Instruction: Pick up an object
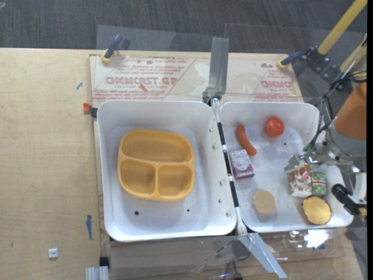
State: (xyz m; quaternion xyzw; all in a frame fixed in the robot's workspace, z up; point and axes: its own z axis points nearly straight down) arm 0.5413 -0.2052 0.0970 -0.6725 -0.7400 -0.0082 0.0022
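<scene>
- Two white bins side by side: the left bin (111, 174) carries one yellow divided tray (155, 163), three compartments, nothing in them.
- Right bin (280, 108) count: one red tomato (274, 126), one sausage (245, 140), one small pink carton (240, 163), one tan round disc (264, 202), one printed snack packet (304, 179), one yellow round cookie (317, 210).
- The sausage lies near the bin's left wall, long axis running from upper left to lower right.
- The carton sits just below it, long side running roughly up-down in the view.
- The gripper (306, 156) hovers at the packet's upper edge on the right; whether it is released or clenched, I cannot tell.
</scene>
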